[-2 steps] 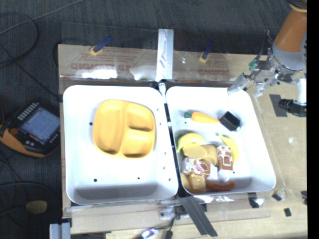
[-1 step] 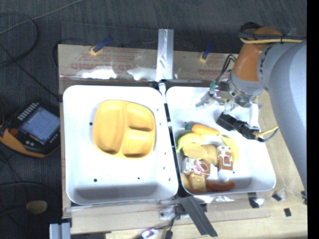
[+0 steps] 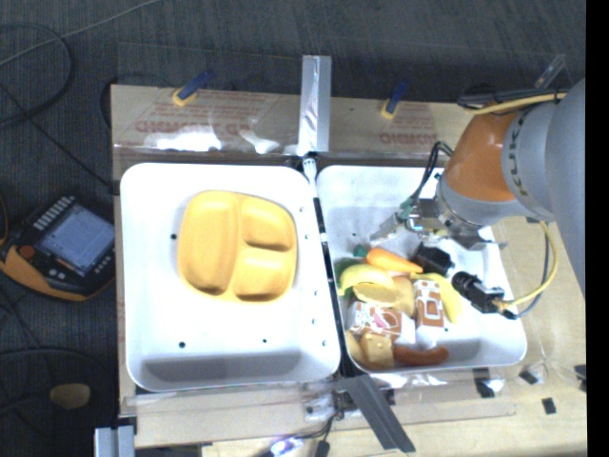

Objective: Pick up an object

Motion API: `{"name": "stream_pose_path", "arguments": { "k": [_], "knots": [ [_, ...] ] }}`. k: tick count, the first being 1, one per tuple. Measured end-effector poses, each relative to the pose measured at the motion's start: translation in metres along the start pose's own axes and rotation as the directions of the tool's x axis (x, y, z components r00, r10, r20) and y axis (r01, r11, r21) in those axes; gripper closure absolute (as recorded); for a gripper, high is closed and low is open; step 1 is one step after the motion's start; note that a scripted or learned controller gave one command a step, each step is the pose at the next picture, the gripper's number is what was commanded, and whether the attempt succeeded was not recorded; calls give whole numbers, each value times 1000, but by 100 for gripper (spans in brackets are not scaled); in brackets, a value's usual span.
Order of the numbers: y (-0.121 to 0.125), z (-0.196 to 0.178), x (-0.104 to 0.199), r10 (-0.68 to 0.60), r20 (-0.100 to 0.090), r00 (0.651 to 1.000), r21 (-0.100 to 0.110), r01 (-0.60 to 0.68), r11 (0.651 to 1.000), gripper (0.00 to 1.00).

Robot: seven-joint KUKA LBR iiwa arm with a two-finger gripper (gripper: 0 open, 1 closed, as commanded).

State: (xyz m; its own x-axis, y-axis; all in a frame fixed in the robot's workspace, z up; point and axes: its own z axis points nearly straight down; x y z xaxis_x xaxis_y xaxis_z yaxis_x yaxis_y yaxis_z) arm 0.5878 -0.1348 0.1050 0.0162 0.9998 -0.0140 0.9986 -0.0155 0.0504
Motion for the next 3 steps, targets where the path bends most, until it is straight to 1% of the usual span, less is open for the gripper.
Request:
{"name": "stream_pose_path", "arguments": {
  "k": [1,2,3],
  "knots": [
    [-17,10,34,-227,-17,974,24,227,974,0],
    [-16,1,36,-228,-22,973,25,228,973,100],
    [-33,-8,-13,-523,-36,851,35,525,851,100]
  ]
}}
